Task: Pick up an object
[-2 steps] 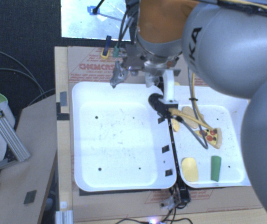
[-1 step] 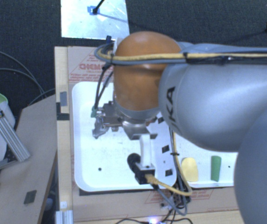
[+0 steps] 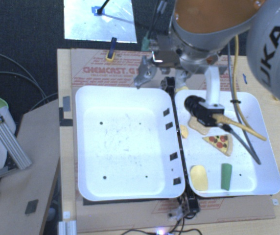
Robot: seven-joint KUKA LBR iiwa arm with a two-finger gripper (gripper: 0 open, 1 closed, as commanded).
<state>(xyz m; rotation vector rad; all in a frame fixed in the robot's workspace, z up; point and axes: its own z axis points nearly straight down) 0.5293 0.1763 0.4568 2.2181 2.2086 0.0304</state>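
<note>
Your gripper [image 3: 155, 76] hangs at the far rim where the left bin [image 3: 120, 146] meets the right bin [image 3: 266, 176], over no object. The wrist blocks the view, so you can't tell if it's open or closed; nothing shows in its grasp. Pick candidates all sit in the right bin: pizza slice [image 3: 219, 143] mid-bin, yellow piece [image 3: 198, 177] and green block [image 3: 226, 176] near the front, spaced apart, prob. easy targets. A tan piece [image 3: 198, 126] is partly covered by robot hardware.
</note>
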